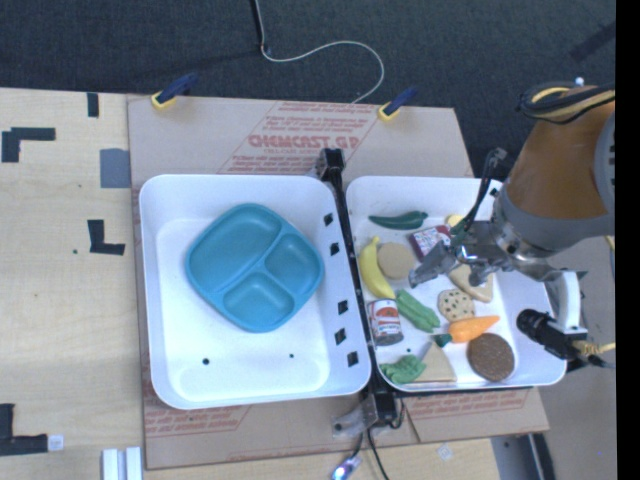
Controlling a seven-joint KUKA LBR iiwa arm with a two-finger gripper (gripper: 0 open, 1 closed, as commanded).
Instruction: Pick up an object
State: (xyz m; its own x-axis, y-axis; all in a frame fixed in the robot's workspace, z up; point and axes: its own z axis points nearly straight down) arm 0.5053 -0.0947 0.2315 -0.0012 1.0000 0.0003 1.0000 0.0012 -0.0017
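Camera view | gripper (437, 265) spread, holding nothing | tan round cookie (394, 260) beside yellow banana (374, 269)

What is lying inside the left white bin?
The left bin holds one blue divided plate, tilted toward the bin's upper side. Whatever lies beneath the plate is hidden.

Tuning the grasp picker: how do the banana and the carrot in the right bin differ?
The banana is yellow; the carrot is orange. The banana is curved and lies lengthwise by the divider; the carrot is straight, tapered, and lies crosswise near the brown round piece. The banana looks longer. Both are toy foods lying flat in the right bin, neither at the gripper.
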